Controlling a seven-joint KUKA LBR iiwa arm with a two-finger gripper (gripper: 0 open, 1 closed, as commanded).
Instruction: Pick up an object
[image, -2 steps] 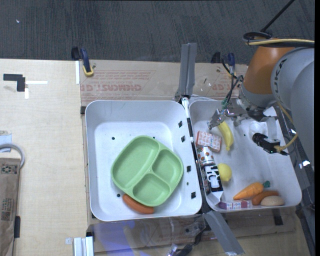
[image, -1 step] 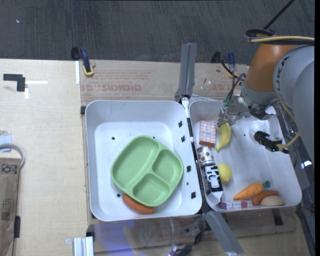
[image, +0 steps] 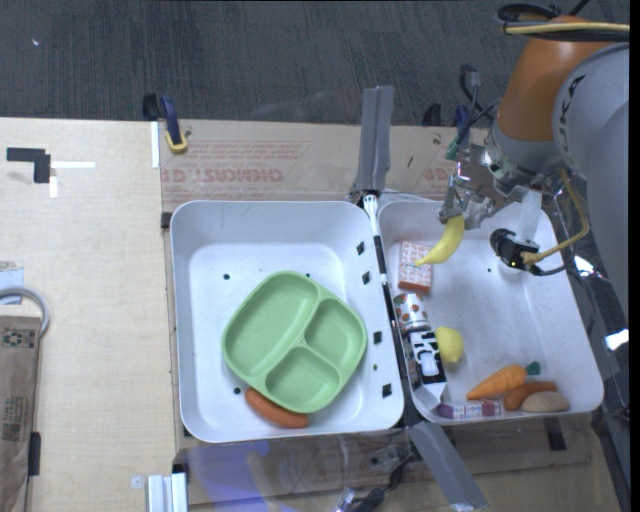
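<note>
Gripping banana (image: 444, 243) (tilted), tool (image: 462, 208) raised.

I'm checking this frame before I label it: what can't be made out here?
- Tool: its fingertips blur into the banana, so a real grip can't be confirmed.
- Sausage: partly tucked under the green plate in the left bin.
- Pack: at the right bin's front rim, too small to read.
- Bottle: label print too small to read.
- Arm: cut off by the right edge.
</note>
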